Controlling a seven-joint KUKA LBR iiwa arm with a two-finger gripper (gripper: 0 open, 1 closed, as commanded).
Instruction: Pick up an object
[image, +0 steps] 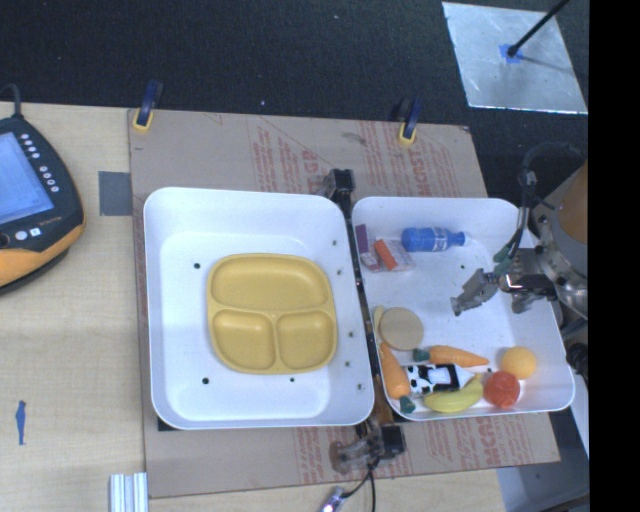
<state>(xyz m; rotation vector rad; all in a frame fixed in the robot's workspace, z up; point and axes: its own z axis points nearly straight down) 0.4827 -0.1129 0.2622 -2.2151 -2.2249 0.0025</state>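
Overhead, the hand (478, 292) hangs with fingers parted, holding nothing; the carrot (457, 355) lies crosswise, tip right.

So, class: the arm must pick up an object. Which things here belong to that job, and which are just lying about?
Job:
claw
blue bottle
carrot
banana
tomato
right bin

Lying about:
yellow tray
left bin
handheld controller

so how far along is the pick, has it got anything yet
Nothing looks picked yet. The gripper sits over the right bin on bare floor with nothing visibly between its fingers. In hand: it is positioned inside that bin. Left: the actual grasp and lift. The blue bottle, carrot, banana and tomato all lie in the bin.
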